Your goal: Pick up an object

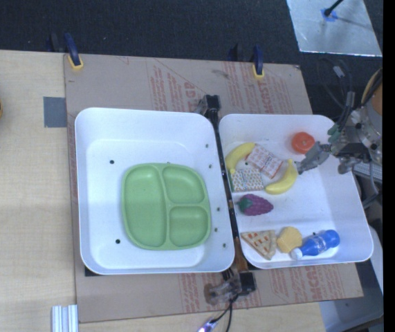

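Note:
The right bin holds several small objects: two yellow bananas, a red tomato, two snack packets, a purple fruit, a sandwich wedge, a yellow lump and a blue bottle. My gripper hangs over the bin's upper right part, just below the tomato and right of the nearer banana. It is open, with one dark finger pointing toward that banana and nothing between the fingers.
The left bin carries a green divided plate. A ridge between the bins separates them. The grey arm crosses the right bin's right rim. Cardboard lies under both bins.

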Controlling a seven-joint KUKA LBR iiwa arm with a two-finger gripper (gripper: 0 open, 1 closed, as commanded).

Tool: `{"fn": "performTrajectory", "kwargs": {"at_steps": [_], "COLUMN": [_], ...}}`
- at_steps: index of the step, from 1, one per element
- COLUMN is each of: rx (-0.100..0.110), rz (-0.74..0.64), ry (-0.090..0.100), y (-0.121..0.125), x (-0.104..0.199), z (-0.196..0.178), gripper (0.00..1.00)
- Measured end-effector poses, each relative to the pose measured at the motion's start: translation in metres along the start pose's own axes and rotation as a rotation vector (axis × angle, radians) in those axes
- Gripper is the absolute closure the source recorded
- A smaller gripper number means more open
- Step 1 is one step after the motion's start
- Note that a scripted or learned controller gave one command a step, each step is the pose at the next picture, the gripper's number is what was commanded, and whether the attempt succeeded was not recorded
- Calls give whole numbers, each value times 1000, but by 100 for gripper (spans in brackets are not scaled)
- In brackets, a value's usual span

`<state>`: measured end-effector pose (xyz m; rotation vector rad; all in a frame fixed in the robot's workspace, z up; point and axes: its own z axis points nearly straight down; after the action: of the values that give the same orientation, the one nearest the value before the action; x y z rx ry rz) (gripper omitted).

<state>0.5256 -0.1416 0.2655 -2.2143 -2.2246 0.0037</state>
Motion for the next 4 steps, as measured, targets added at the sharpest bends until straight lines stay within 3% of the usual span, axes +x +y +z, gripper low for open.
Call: {"fn": "performTrajectory", "kwargs": {"at_steps": [1,2,3,4], "rx": [-2,2,-7,-2], "rz": [0,1,2,0], "ry": [0,-1,-3,-1], "y": [118,130,98,131], "x": [-43,-71,-53,-64], "z": [-21,85,169,172], "gripper": [0,0,0,0]}}
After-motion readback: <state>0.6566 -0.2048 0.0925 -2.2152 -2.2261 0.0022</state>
